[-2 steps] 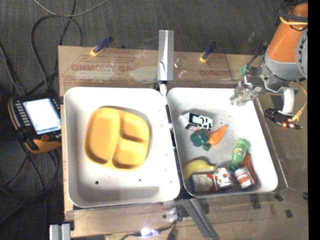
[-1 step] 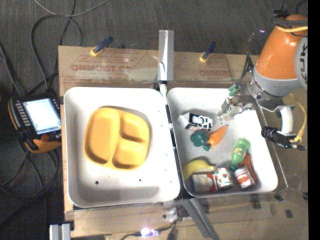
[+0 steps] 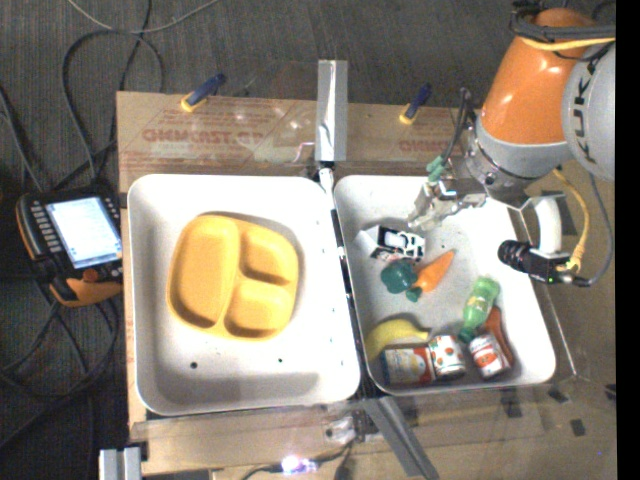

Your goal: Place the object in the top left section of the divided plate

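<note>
object: not named by the task; likeliest the small black-and-white toy car point(image 3: 401, 240), since the pincer hangs right above it, in the upper left part of the right bin point(image 3: 545, 353)
handling guess: looks like light hard plastic, stiff, a bit slick; best pinched across its short sides, low on the body
pincer point(image 3: 428, 208): pointing down just above the car, nothing seen between the fingers; how far apart they stand, cannot tell from here
contact: can't say if it touches the car; looks just clear of it
neighbours: toy carrot point(image 3: 433, 270) and teal piece point(image 3: 398, 276) just below the car, close enough to get bumped; green bottle point(image 3: 480, 302), yellow banana point(image 3: 392, 335) and small cans point(image 3: 447, 357) further down the bin
target: yellow divided plate point(image 3: 236, 274) in the left bin point(image 3: 150, 368), nothing in its sections; top left section point(image 3: 205, 253) is the big one
arm point(image 3: 535, 88): reaches in from the right over the worktop point(image 3: 240, 133)
status guess: pick not yet done
</note>
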Robot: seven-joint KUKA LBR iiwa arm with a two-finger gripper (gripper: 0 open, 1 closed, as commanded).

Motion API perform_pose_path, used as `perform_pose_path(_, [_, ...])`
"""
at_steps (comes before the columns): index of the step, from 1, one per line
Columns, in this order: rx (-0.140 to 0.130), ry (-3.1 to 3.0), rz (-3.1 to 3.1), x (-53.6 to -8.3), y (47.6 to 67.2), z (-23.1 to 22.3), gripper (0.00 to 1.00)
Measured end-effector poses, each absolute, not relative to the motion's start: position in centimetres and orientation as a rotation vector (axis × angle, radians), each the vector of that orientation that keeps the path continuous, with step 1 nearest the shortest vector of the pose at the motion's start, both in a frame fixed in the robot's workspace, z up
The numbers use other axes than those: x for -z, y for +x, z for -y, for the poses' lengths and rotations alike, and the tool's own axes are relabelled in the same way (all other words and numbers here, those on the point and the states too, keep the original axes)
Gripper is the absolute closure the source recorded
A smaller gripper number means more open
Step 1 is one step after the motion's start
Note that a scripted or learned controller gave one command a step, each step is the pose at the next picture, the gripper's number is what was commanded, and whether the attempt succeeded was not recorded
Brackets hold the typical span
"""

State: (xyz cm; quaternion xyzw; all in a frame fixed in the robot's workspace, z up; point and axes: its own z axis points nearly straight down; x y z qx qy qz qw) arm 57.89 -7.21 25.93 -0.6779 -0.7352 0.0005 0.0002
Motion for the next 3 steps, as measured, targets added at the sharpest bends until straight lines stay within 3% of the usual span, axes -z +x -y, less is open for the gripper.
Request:
perform_pose_path(1, [-0.007,-2.541,1.844,-26.3,54.6,2.0,1.0])
perform_pose_path(2, [-0.006,-2.508,1.894,-34.6,60.1,2.9,1.0])
perform_pose_path(3, [-0.007,-2.6,1.762,-32.6,55.1,-6.8,1.0])
